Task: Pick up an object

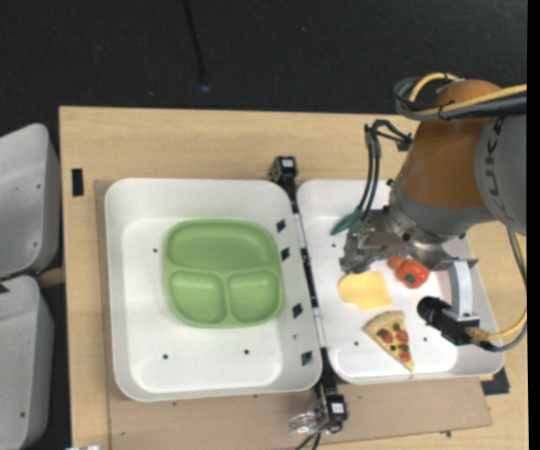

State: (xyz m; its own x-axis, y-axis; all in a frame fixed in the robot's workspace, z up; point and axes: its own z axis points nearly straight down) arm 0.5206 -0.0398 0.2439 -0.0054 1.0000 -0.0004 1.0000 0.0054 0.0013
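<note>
Cheese (365,290) is seen just below the gripper (364,254), lowered for a pick, though whether anything is held cannot be told.

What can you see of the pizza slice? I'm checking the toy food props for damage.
The pizza slice is a small flat toy wedge, tan with red and dark toppings. It lies flat on the floor of the right bin, near its front edge, tip pointing toward the front right. Nothing touches it; the yellow piece lies just behind it. No damage is discernible.
</note>
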